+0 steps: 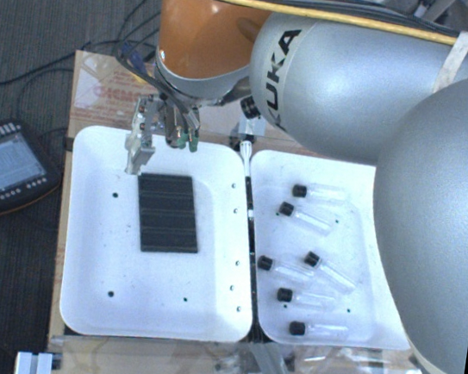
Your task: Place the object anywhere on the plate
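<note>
The end effector (140,157) hangs over the left bin (89,282), just above the black plate (167,213); its grip cannot be made out. Five capped vials (314,265) lie scattered in the right bin (371,316).

"KUKA" in black capitals on grey arm casing (280,67), upper centre of frame, running vertically. Red print on cardboard (108,93), upper left: illegible.
</note>
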Motion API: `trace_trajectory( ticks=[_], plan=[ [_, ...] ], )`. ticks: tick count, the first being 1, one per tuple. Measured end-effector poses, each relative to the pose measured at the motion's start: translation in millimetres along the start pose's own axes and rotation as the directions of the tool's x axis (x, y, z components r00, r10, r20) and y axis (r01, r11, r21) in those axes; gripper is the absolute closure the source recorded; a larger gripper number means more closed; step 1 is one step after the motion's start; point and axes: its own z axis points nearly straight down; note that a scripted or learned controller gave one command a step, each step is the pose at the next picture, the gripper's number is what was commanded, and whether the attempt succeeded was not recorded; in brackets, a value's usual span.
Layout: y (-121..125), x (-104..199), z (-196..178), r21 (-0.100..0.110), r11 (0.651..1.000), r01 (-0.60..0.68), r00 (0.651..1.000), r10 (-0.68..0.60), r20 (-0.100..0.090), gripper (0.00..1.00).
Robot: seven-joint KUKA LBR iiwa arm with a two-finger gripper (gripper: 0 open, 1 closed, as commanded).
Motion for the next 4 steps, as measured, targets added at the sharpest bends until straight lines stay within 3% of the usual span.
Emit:
trace_trajectory(
  ticks=[1, 2, 3, 4],
  plan=[
    [10.6, 95.4, -68.9, -0.002, 0.897, 0.441, 0.897, -0.441, -0.001, 1.0],
    [11.9, 116.8, -61.9, -0.003, 0.703, 0.711, 0.703, -0.711, -0.001, 1.0],
    [-4.2, 25.1, 5.7, -0.005, 0.231, 0.973, 0.231, -0.973, 0.003, 1.0],
    [10.7, 142.1, -54.5, -0.005, 0.075, 0.997, 0.075, -0.997, 0.003, 1.0]
  ],
)
